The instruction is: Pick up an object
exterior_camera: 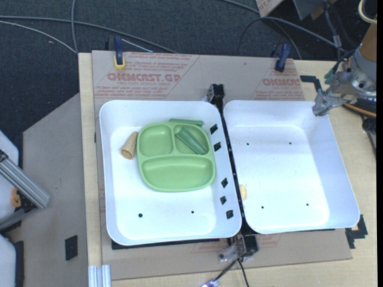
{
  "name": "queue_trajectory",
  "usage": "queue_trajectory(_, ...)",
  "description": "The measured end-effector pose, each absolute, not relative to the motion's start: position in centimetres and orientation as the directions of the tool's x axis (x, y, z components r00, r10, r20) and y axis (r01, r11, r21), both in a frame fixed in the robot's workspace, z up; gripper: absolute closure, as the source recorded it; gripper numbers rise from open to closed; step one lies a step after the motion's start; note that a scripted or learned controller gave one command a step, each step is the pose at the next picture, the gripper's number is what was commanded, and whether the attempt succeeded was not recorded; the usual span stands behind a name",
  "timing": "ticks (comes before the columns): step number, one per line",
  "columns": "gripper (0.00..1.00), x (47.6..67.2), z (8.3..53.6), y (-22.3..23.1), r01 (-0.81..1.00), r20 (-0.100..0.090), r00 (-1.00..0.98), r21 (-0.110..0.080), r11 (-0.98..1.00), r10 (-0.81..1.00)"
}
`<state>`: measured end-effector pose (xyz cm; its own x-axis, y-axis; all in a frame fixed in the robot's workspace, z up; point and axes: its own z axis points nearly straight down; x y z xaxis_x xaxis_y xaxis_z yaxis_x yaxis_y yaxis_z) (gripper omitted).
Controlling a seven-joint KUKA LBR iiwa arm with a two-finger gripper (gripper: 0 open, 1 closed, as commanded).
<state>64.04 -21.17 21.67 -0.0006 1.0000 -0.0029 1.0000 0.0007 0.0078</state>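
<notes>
A light green divided plate [175, 157] lies in the left bin [119, 220]. A darker green long piece [192, 139] rests in the plate's upper right compartment. A tan cone-shaped piece [128, 145] lies just left of the plate on the bin floor. A small yellowish bit [242, 191] sits at the left edge of the right bin [287, 178]. My gripper [324, 104] hangs above the far right corner of the right bin, far from the plate; nothing shows between its fingers.
Black clips run along the divider between the two bins [222, 160]. Blue clamps [119, 52] hold the cardboard sheet at the back. Cables cross the dark floor behind the bench. A metal rail [21, 181] lies at the left.
</notes>
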Motion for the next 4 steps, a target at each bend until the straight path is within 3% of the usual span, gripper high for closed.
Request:
queue_trajectory(1,1.0,64.2,24.7,-21.2,1.0,-0.002,-0.001,0.006,0.001,1.0)
queue_trajectory(4,1.0,62.1,23.9,-3.9,1.0,0.003,-0.006,-0.003,0.006,1.0)
